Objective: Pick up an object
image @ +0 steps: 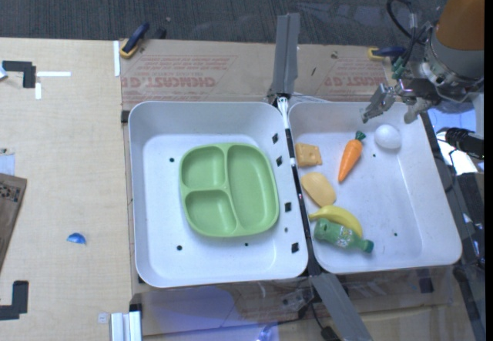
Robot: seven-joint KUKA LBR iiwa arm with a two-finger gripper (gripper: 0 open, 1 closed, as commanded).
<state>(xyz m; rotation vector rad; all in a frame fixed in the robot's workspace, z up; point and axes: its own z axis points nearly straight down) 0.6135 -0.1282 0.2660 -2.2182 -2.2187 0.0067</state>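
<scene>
My gripper (394, 107) hangs over the far right corner of the right bin (431, 185), its two fingers spread open with nothing between them. Just below it in the view lies a white egg (387, 137). An orange carrot (350, 159) with a green top rests to the egg's left. Further left lie a small tan bread piece (308, 153) and a pale yellow potato (318, 188). Toward the bin's front, a yellow banana (337, 215) touches a green bottle (343, 235).
The left bin (154, 201) holds a green divided plate (229, 189). A grey divider (286, 55) rises behind the seam between the bins. Cables (402, 20) trail beside the wrist. Cardboard (200, 70) lies behind the bins.
</scene>
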